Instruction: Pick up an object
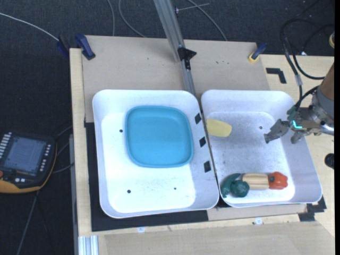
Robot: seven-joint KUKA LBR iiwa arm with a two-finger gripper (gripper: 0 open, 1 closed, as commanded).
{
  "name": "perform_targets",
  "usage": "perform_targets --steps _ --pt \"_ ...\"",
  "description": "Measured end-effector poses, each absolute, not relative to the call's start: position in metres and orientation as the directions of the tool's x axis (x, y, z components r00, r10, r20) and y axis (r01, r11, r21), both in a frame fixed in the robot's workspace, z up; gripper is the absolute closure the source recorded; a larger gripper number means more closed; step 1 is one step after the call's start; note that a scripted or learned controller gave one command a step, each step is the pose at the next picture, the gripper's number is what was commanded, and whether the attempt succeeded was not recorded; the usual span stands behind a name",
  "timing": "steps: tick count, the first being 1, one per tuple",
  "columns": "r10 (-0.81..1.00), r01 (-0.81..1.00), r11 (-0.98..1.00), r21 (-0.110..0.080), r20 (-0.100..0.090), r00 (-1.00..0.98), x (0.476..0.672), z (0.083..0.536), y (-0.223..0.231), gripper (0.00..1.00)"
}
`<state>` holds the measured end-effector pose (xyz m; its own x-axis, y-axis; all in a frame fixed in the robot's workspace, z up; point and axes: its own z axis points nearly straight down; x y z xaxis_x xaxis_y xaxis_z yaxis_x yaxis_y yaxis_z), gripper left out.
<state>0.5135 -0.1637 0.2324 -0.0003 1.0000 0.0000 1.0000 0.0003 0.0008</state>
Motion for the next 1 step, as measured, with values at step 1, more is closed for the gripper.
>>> perform_targets --steps 1 --pt "1.0 1.0 0.0 0.001 0.0 0.0 0.5135 0.2324 -0.1637 0.0"
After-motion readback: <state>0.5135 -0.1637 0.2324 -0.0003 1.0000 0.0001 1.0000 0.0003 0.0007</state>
